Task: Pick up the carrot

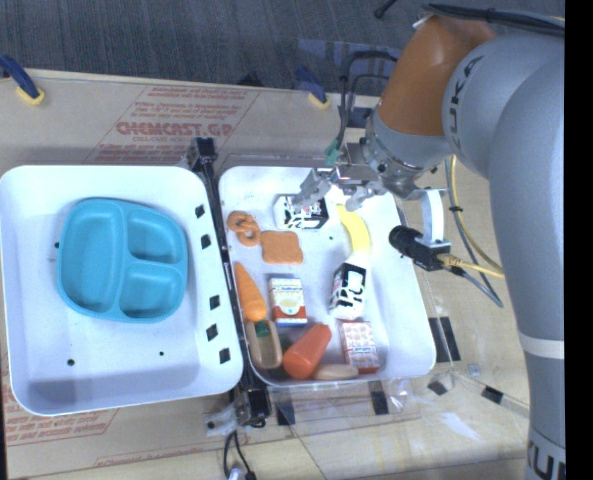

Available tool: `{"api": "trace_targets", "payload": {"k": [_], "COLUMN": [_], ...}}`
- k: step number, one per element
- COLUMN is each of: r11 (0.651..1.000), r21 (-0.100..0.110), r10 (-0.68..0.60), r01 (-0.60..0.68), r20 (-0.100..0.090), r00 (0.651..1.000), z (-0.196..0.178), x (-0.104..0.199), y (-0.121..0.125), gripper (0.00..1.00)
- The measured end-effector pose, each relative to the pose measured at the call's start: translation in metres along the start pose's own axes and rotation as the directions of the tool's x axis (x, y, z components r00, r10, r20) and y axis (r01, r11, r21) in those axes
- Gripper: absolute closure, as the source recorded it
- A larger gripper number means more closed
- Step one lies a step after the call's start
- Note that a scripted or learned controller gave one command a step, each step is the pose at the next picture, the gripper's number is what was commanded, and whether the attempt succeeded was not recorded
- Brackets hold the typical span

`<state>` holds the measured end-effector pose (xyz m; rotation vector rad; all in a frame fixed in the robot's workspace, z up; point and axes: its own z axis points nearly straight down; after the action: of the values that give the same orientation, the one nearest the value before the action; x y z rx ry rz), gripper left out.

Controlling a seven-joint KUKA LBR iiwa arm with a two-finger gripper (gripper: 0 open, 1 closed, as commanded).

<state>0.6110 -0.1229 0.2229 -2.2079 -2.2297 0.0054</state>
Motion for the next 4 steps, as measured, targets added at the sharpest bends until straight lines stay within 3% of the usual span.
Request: {"api": "trace_targets", "payload": {"k": [1,2,3,4], "r11": [1.000,1.000,1.000,1.000], "r21": [0.010,0.003,0.002,0.004], "r10": [-0.004,-0.010,-0.010,-0.016], "r01": [0.004,0.010,0.010,0.016], "r20": [-0.001,0.002,0.002,0.003], "r00": [1.000,1.000,1.000,1.000], "z": [0.130,0.116,0.116,0.106], "x": [0.027,0.026,0.026,0.027], "y": [-0.032,-0.029,-0.029,-0.028], "gripper": [0.00,1.00,0.00,1.00]}}
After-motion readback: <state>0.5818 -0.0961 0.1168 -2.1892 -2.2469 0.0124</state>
